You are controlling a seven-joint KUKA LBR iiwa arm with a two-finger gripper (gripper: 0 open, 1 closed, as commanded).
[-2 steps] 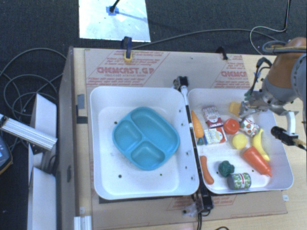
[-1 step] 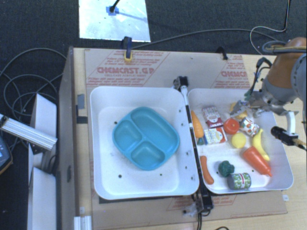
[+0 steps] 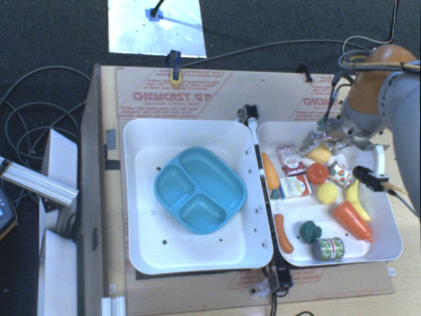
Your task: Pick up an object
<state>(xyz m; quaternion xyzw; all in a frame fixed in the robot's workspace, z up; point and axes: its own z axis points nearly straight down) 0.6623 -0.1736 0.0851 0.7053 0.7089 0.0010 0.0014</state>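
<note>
Bench topped with a brown printed board is sitting on dark carpet, cables trailing at left, a shiny metal plate lying beyond the far edge.

Two white bins are lying side by side, touching at a centre seam. The left bin is holding a blue divided plate, with bare floor all around it. The right bin is crowded: carrot along the seam, sausage near the front, juice carton, tomato, lemon, banana, orange pepper, broccoli, small can.

The grey arm is reaching in from the right; the gripper is hanging over the right bin's far side, just by a yellow piece. Cannot tell how the jaws are standing or whether anything is held.
</note>
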